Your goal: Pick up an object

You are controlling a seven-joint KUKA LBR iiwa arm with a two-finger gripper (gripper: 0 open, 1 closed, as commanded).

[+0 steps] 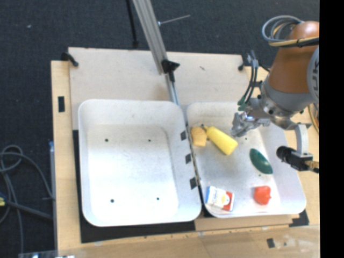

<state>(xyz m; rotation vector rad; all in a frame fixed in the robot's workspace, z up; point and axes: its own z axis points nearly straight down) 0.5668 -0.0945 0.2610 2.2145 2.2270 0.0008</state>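
Observation:
The right bin [285,198] holds several objects. A yellow cylinder-like object [221,140] lies near its upper left, touching a tan block [199,136] by the bin's left wall. A dark green oval object [260,160] lies right of centre. A small red object [262,195] sits near the front right, and a white and red box [220,199] lies at the front left. My gripper [242,126] hangs over the upper part of this bin, just right of the yellow object's far end. Nothing shows between its fingers.
The left bin [86,160] lies beside the right one, their walls meeting along a dark divider [189,155]. A slanted metal pole [156,42] rises behind the bins. The bench's wooden board [118,71] extends behind them. Cables [16,165] lie on the floor at left.

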